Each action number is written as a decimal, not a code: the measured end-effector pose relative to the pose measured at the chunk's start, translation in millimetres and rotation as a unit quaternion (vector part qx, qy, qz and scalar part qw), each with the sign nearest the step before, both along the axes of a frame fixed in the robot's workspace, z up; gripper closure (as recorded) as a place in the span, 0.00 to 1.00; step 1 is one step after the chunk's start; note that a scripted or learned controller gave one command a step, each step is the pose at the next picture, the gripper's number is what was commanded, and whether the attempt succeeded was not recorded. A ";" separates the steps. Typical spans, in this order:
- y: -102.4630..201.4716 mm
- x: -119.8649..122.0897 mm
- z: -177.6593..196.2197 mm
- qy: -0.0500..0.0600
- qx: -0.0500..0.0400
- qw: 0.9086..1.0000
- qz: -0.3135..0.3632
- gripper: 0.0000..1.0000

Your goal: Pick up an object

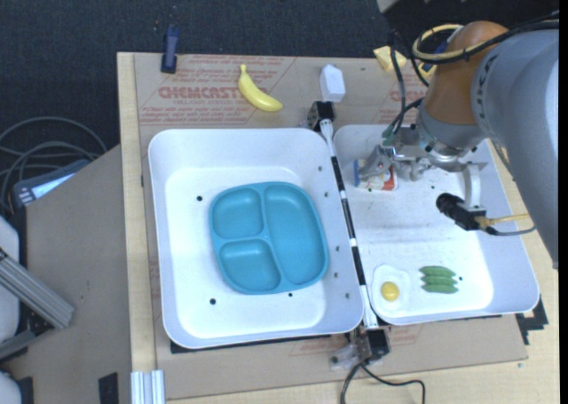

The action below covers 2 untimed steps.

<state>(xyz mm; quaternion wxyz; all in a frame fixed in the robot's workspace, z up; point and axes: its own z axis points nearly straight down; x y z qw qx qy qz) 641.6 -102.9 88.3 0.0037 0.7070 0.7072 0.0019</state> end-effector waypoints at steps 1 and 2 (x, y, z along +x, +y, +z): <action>1.0 1.3 11.2 -0.002 0.000 1.000 0.001 1.00; -19.0 -46.6 -4.1 0.005 0.001 1.000 -0.001 1.00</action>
